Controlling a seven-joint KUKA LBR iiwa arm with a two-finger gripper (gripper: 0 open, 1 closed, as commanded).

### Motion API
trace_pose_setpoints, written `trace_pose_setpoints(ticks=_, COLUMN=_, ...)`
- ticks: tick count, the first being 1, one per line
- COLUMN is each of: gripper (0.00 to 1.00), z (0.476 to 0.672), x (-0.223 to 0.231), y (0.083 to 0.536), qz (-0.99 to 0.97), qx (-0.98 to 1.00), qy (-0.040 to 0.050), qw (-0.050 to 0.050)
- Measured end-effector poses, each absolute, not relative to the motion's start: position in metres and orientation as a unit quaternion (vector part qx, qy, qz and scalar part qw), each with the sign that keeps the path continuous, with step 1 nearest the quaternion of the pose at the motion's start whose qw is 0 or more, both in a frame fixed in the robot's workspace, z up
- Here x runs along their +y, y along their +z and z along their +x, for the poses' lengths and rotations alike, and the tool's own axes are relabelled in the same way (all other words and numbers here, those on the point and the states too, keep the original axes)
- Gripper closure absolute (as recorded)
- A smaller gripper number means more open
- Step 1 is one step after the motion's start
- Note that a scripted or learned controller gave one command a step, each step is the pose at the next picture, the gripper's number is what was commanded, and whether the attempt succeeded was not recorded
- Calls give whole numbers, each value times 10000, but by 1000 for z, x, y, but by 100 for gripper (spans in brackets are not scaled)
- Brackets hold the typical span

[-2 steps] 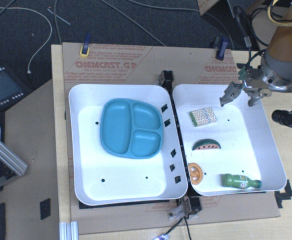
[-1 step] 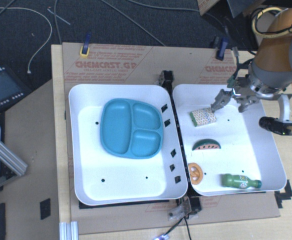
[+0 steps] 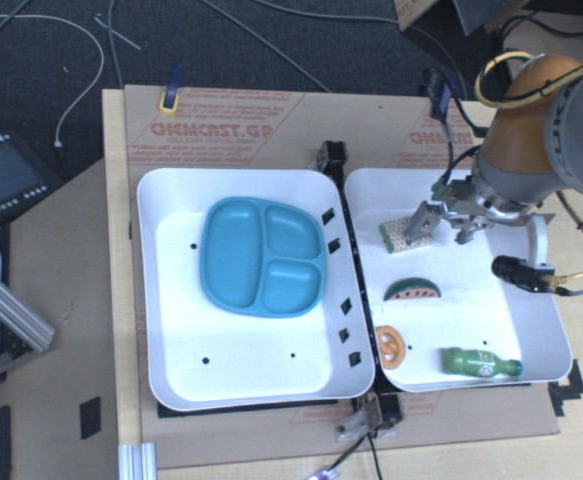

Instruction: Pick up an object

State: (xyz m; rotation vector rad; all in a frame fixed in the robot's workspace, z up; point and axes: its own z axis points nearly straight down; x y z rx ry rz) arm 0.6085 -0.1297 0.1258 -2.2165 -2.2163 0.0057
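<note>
My gripper (image 3: 443, 228) hangs over the back of the right bin (image 3: 531, 318), its two fingers spread apart with nothing between them. Its left finger (image 3: 418, 225) is right beside a small green-and-white speckled pad (image 3: 395, 236) lying at the bin's back left. A watermelon slice (image 3: 412, 290) lies in the middle of this bin. A pretzel (image 3: 390, 346) sits at the front left, and a green bottle (image 3: 481, 363) lies on its side along the front wall.
The left bin (image 3: 171, 268) holds a blue divided plate (image 3: 263, 256). A black divider with clips (image 3: 343, 268) runs between the two bins. The cardboard base (image 3: 261, 118) extends behind them, and cables cross the dark floor beyond.
</note>
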Motion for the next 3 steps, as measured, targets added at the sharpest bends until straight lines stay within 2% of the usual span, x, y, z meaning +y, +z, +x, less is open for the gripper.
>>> trace_pose_setpoints(ticks=1, gripper=0, z=611, x=-129, y=88, qz=-7072, qx=-7070, qy=-18, qw=12)
trace_pose_setpoints(ticks=2, gripper=100, z=614, x=-128, y=104, qz=-7065, qx=-7077, qy=-58, qw=-29)
trace_pose_setpoints(ticks=3, gripper=100, z=607, x=-123, y=155, qz=-7067, qx=-7076, qy=-16, qw=-20)
